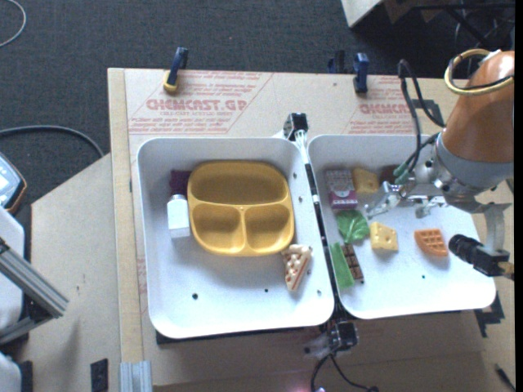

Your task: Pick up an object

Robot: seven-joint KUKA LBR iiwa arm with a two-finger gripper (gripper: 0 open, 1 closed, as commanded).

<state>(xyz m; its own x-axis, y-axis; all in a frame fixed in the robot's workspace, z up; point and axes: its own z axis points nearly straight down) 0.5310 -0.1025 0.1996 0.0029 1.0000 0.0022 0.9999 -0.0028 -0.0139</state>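
A: Where does the gripper [406,200] hang?

B: Over the right bin [409,300], near its far edge, the arm slanting in from the right rim (nothing visibly held; whether it is released or clenched cannot be told).

A: Nearest object?

B: The cheese wedge [383,237], just toward the near edge.

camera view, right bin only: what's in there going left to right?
Green rectangular bar with a brown chocolate piece → green leaf-shaped toy → yellow holed cheese wedge → orange square waffle. I skipped the maroon packet and yellow block at the bin's far side, since they overlap these in order.
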